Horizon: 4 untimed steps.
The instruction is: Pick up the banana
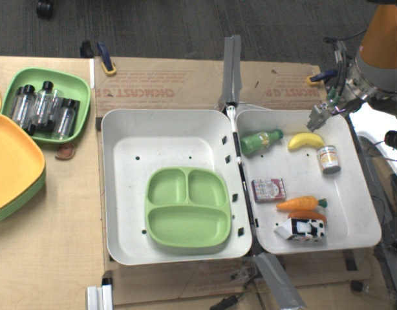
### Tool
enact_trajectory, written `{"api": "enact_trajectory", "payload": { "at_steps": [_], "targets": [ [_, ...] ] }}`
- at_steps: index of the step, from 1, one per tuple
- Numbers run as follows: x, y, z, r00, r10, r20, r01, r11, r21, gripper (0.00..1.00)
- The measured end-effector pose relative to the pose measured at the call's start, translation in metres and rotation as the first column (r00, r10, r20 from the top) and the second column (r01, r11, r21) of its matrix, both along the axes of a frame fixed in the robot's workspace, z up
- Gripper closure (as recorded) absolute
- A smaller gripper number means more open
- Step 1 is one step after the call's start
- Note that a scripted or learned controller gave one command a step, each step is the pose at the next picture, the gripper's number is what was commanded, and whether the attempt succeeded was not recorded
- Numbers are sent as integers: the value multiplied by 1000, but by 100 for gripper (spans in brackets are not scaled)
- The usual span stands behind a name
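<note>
- Up in the right bin [363, 192], the banana [306, 141] lies on its side near the far wall, yellow and curved, with nothing gripping it.
- Just above and right of it hangs the pincer [317, 117]; whether it is spread or pressed together cannot be told.
- Left of the banana lies a green bottle [260, 141]; to its right stands a small can [328, 159].
- Nearer the front lie a pink packet [268, 189], a carrot [300, 203] and a milk carton [302, 229].
- Beside it, the left bin [121, 173] holds a green divided plate [188, 206].
</note>
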<state>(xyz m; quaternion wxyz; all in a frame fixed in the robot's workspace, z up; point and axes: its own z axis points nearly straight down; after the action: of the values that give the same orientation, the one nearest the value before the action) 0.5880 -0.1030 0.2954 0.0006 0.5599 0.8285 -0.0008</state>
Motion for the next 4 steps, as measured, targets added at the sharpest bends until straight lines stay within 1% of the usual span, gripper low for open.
{"api": "enact_trajectory", "payload": {
  "at_steps": [1,2,3,4],
  "targets": [
    [-4,-15,-67,996,-84,-2,84,996,0,100],
    [48,10,-87,980,198,1,-198,980,0,100],
    [-18,-9,-68,993,-122,-2,122,993,1,100],
    [10,63,-89,987,160,-1,-160,987,1,100]
  ]
}}
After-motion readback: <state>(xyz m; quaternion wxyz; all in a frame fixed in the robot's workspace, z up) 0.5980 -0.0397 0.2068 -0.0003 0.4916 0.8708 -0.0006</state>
